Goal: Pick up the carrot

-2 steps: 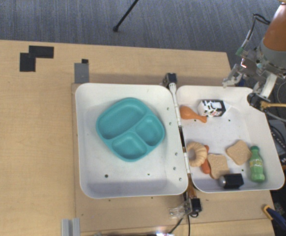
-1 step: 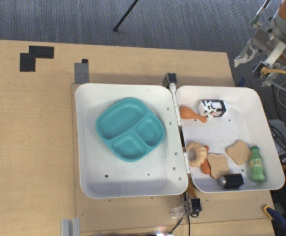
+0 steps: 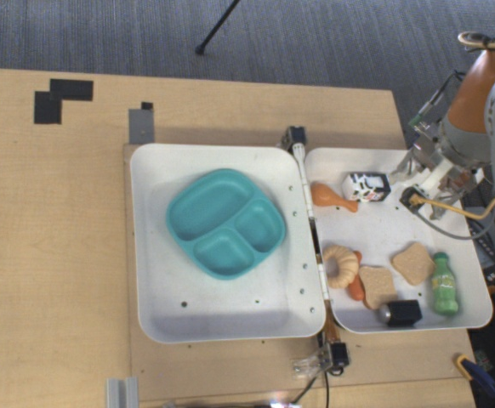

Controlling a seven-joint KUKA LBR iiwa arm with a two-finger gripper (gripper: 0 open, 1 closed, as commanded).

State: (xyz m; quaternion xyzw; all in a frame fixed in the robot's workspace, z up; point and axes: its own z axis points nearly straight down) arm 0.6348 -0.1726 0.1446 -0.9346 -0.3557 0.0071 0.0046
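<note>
Carrot: the carrot [image 3: 355, 286] lies in the right bin [image 3: 477, 313], near its front left; it is mostly hidden, an orange strip showing between the doughnut and the toast slice in front; its long axis seems to run from the back, by the doughnut's right side, toward the front; which end is the tip I cannot tell
Right bin: white and shallow; besides the carrot it holds several toy foods and a dark object
Doughnut: the tan ring doughnut [image 3: 342, 265] sits on or against the carrot's left side, close to the divider between the bins
Toast: one slice of toast [image 3: 378, 284] touches the carrot's right side; a second slice [image 3: 413, 263] lies just beyond it to the right
Bottle: the green bottle [image 3: 443, 285] lies near the bin's right wall, cap toward the back
Dark object: a black and grey cylinder [image 3: 400, 313] rests at the front edge
Back of bin: an orange drumstick-like piece [image 3: 331, 197] lies beside a black-and-white carton [image 3: 366, 186]
Left bin: the left bin [image 3: 158, 308] holds a teal divided plate [image 3: 225, 222]
Gripper: the gripper [image 3: 428, 181] hangs over the right bin's back right corner, well apart from the carrot; nothing shows between its fingers; whether they are apart or together I cannot tell
</note>
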